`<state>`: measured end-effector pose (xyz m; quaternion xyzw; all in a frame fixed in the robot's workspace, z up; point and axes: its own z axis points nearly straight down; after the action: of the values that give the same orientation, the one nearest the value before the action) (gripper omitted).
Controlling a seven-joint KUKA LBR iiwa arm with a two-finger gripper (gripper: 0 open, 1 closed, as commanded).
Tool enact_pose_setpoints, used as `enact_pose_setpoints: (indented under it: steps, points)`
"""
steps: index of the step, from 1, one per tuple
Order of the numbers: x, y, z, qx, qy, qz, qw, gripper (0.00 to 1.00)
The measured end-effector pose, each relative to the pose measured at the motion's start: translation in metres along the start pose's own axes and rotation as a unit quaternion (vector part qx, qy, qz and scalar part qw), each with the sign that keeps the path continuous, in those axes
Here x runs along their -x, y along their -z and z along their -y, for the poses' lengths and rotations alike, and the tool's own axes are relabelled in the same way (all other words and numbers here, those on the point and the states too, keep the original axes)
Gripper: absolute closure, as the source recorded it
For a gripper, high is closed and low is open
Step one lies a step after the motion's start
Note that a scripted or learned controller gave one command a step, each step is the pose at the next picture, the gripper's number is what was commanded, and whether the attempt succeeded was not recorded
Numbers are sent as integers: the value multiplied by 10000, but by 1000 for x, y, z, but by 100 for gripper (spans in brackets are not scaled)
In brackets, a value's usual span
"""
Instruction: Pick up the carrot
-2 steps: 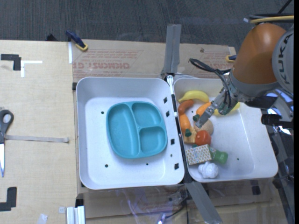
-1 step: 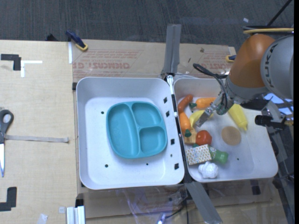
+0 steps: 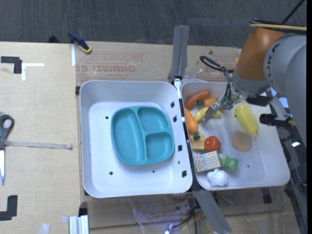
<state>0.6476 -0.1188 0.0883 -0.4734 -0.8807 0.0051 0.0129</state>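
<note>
The carrot (image 3: 190, 120) is an orange tapered piece lying along the left wall of the right bin (image 3: 258, 172). My gripper (image 3: 211, 113) hangs low over the upper left part of that bin, a short way right of the carrot and just over a yellow banana-like piece (image 3: 201, 114). Nothing shows as lifted. The grey arm with its orange band (image 3: 253, 55) reaches in from the upper right.
A red-orange sausage-like piece (image 3: 197, 97) lies just behind the gripper. A yellow corn cob (image 3: 246, 120), a tan disc (image 3: 241, 142), a red tomato (image 3: 212, 143), a cracker box (image 3: 206, 161), a green piece (image 3: 230, 165) and a white piece (image 3: 218, 178) share that bin. The left bin (image 3: 92, 145) holds a teal divided plate (image 3: 143, 135).
</note>
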Motion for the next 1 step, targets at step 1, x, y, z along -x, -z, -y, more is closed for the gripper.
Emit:
enact_pose_setpoints:
  steps: [1]
  points:
    - [-7, 0, -9, -27, -654, 21, 9979, 0]
